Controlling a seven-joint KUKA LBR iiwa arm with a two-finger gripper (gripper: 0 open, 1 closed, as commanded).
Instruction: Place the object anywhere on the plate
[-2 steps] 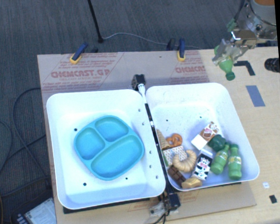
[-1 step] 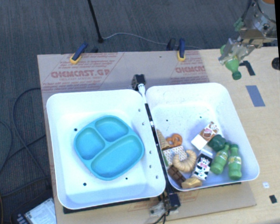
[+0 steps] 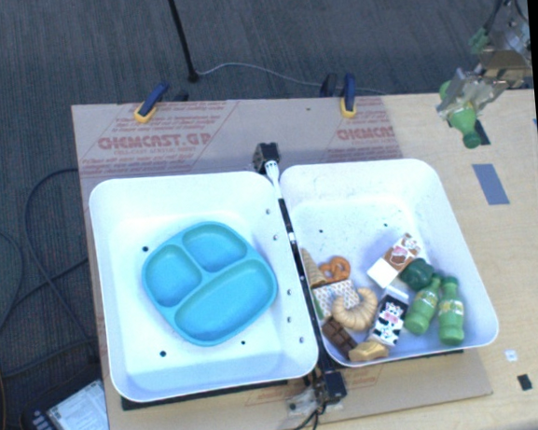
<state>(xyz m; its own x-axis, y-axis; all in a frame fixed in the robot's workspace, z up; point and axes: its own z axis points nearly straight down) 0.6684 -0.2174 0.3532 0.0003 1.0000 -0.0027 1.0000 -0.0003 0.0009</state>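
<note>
A blue plate [image 3: 209, 280] with three compartments lies in the left white bin [image 3: 121, 344], with nothing on it. Toy food is heaped in the near part of the right bin [image 3: 369, 186]: a pretzel [image 3: 335, 269], a croissant [image 3: 360, 311], two green bottles [image 3: 426, 305], a dark green vegetable [image 3: 416, 273], a cow-patterned carton [image 3: 388, 320] and several other small pieces. My gripper [image 3: 464, 113] hangs at the upper right, beyond the right bin's far corner and over the bench. A green shape sits at its lower end; whether that is a held object is unclear.
Both bins rest on a cardboard sheet [image 3: 178, 138] clamped at the back by two clamps [image 3: 151, 101]. A black divider bar [image 3: 290, 236] runs between the bins. A blue tape patch [image 3: 491, 183] marks the bench right of the right bin. Cables trail at the left.
</note>
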